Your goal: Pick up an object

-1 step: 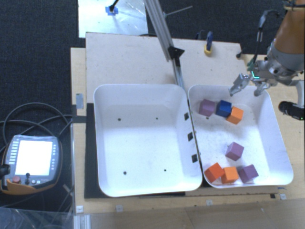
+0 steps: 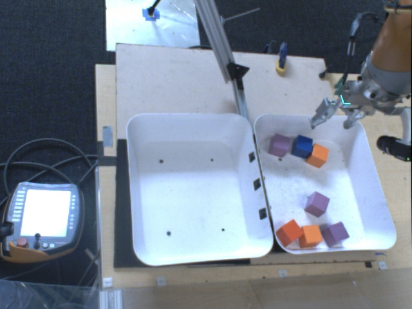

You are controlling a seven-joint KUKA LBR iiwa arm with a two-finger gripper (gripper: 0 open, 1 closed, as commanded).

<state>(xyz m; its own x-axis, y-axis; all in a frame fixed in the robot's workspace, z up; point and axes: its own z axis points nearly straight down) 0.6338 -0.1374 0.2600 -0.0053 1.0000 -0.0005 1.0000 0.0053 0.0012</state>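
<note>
Overhead, my jaws hung spread and empty above the right bin's far rim. Nearest lay the blue cube: light, rigid, I judged, best pinched across opposite flat faces.

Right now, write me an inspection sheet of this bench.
Surface: beige bench bearing left bin and right bin.
Job's things: right bin holds purple cube, blue cube, orange cube touching in a row; lone purple cube; front cluster of two orange, one purple.
Clutter: yellow-and-blue clamp.
Grippers: gripper above right bin's far rim, jaws open, holding nothing.
Cables: black loops by teach pendant.
Surroundings: dark carpet.
</note>
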